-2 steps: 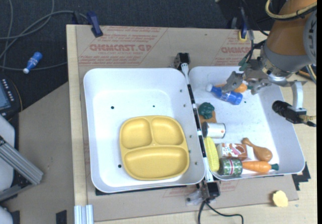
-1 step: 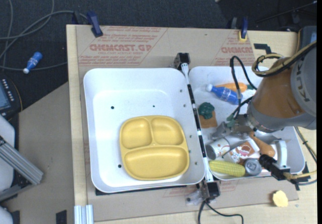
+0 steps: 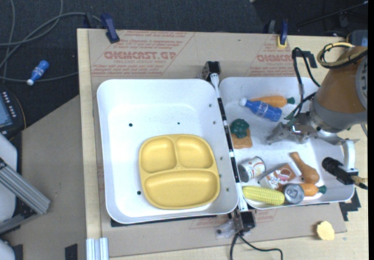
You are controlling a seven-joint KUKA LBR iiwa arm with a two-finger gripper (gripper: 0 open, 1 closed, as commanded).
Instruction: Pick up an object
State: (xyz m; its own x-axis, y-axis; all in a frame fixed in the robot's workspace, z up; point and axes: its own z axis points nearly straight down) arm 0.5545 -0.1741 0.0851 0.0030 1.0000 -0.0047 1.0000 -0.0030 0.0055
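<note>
Seemingly jaws (image 3: 279, 135) beside blue bottle (image 3: 263, 110), right bin (image 3: 257, 86)

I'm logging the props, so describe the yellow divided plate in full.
The yellow divided plate lies flat and upright in the left bin, towards its near side. It looks like smooth moulded plastic, a rounded rectangle with a raised rim and three compartments: two smaller ones at the far side and one wide one at the near side. All three hold nothing. It rests on the bin floor, touching no other object, apart from the gripper.
</note>
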